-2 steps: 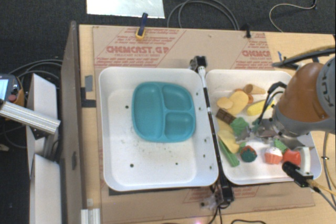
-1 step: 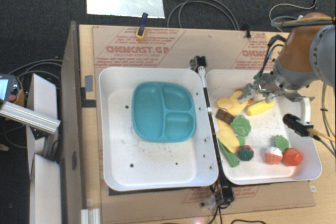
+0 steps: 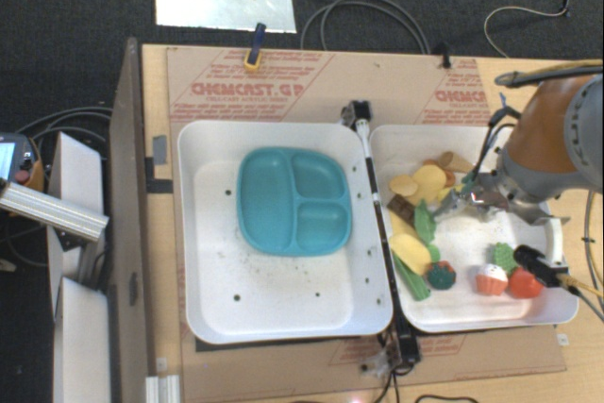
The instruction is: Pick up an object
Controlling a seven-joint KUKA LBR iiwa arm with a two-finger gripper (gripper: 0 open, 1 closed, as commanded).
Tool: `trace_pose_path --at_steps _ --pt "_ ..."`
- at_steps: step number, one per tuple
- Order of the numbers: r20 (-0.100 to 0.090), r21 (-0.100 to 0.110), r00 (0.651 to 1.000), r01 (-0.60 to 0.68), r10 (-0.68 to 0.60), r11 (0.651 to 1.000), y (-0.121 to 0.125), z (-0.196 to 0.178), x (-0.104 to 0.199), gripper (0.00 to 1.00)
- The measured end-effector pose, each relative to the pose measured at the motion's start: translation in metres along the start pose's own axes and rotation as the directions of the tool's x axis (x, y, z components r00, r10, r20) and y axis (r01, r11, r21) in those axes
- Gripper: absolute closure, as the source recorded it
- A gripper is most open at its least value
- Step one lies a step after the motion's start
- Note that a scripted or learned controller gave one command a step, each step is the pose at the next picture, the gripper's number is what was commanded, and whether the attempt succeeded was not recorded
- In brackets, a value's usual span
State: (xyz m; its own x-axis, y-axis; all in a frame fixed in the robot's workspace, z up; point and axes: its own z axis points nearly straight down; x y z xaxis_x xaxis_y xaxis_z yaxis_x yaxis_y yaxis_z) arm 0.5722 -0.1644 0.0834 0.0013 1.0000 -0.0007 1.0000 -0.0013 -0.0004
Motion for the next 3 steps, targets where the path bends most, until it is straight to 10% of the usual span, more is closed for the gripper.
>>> trace_pose_path --at_steps 1,3 --pt "-0.002 0.014 1.0 0.008 -0.008 1.0 0.077 -0.002 0.058 0.0" --pt "0.01 0.043 1.0 -0.008 0.008 0.999 0.087 0.001 0.067 0.0"
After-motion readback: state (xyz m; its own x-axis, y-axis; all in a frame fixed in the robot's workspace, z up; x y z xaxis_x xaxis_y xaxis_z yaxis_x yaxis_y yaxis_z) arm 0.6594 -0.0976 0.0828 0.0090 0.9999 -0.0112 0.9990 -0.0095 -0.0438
